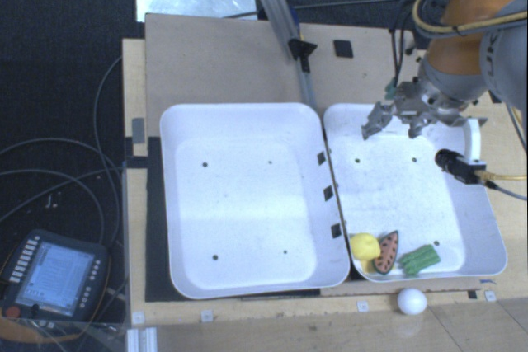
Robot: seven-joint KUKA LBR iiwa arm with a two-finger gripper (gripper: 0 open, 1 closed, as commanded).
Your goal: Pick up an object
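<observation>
Down at the near edge, a small white ball sits on the bare bench just outside the right-hand shallow white bin. Just inside that bin, crowded into its near corner, lie three small toys. The yellow lemon-shaped one is nearest the divide between the bins. Touching it on the right is a slice of toy watermelon, red with dark seeds and a green rind, its long axis running up and slightly right. Beside that lies a knobbly green toy vegetable, its long axis slanting from lower left to upper right, near the bin's front wall.

To the left, the other shallow white bin lies alongside, the two rims meeting along a line with small black clips.

Farther back, the grey arm with its orange band reaches in from the right and bends down over the far end of the right bin. Its two-finger gripper hangs there, fingers spread apart with nothing between them, well apart from the toys. A black cylindrical fitting with a yellow cable juts out beside the wrist.

Off the bench at the near left, a grey handheld control pendant with a lit screen rests among black cables.
</observation>
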